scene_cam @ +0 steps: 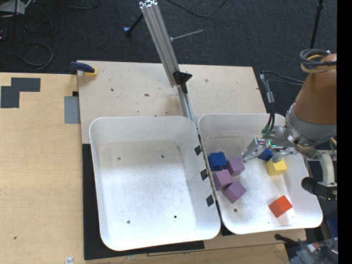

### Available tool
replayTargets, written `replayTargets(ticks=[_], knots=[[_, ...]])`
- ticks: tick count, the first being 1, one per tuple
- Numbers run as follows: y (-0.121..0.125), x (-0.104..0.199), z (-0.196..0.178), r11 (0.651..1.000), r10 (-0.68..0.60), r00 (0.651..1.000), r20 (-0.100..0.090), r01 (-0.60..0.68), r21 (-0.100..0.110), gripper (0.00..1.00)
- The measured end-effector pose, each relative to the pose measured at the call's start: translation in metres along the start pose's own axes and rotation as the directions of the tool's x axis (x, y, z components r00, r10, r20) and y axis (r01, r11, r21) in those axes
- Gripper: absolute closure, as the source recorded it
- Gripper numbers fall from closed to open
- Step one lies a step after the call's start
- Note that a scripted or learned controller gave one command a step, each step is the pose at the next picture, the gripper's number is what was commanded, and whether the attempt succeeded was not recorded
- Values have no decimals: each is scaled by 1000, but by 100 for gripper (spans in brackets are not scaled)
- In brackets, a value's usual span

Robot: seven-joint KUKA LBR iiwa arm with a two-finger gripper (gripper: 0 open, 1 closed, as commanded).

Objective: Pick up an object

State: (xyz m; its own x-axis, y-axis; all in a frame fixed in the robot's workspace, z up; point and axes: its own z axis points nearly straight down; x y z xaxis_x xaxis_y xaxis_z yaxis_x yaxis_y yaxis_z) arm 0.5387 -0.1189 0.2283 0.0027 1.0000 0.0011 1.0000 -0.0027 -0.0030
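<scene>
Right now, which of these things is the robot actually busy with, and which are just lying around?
Part of the job:
gripper, low in the right bin
blue cube
three purple cubes
yellow cube
orange cube
small blue piece by the gripper

Just lying about:
left bin
metal rail
blue-and-yellow clamp
floor cables
</scene>
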Motion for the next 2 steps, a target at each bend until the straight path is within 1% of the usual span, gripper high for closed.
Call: replayTargets(ticks=[1, 2], knots=[[2, 6, 63, 1000, -1, 1000, -1, 1, 7, 0], [5, 3, 103, 1000, 1, 1000, -1, -1, -3, 0]])
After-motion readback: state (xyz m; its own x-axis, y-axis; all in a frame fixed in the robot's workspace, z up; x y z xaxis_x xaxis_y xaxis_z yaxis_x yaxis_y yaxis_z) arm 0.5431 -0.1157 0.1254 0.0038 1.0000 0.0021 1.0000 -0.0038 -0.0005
